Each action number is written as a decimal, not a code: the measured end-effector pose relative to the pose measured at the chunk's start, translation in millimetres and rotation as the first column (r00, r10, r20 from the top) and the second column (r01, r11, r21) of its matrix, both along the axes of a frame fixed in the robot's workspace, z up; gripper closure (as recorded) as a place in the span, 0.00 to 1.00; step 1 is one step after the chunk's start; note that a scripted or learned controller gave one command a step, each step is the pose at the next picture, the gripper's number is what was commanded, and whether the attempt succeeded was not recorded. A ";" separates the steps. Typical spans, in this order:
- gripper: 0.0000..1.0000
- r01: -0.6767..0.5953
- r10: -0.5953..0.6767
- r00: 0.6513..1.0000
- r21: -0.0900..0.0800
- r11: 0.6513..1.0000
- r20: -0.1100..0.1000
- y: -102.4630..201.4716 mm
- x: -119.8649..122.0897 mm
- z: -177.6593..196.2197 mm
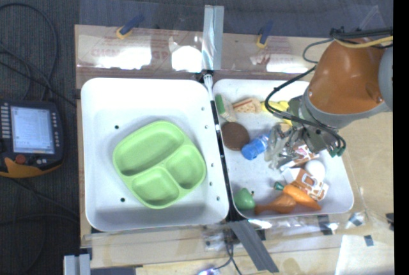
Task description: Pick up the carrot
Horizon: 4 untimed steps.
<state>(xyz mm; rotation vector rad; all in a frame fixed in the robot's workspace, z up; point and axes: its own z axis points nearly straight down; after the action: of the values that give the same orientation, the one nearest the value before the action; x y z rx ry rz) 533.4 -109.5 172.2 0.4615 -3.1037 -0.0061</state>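
The carrot point(281, 203) lies along the right bin's point(342, 203) front wall, near the green pepper point(243, 197). The gripper point(281, 149) hangs above it — best to descend squarely over the carrot's middle, clear of the carton point(310, 181).

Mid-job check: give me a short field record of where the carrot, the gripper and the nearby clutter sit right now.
carrot: orange carrot lying near the front edge of the right bin
gripper: gripper low over the right bin's middle, behind the carrot and apart from it
carrot neighbours: green round item at its left end, orange and white package against its right
other clutter: brown round item, blue bottle
left bin: green divided plate
status: carrot not picked up yet
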 end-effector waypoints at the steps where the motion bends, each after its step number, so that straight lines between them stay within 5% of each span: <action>1: 1.00 0.122 -0.122 0.992 -0.004 0.992 0.003 -113.0 -1.5 14.5; 2: 0.00 0.117 -0.117 0.993 -0.002 0.993 0.002 -109.8 -0.5 14.0; 3: 0.00 0.212 -0.212 0.977 0.000 0.977 -0.006 -47.4 -43.5 -42.9; 4: 0.00 0.330 -0.330 0.944 -0.007 0.944 0.009 -21.2 -43.2 -82.5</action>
<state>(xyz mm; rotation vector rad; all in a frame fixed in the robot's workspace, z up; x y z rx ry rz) 490.2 -130.7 89.6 -0.0643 -3.1441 0.0078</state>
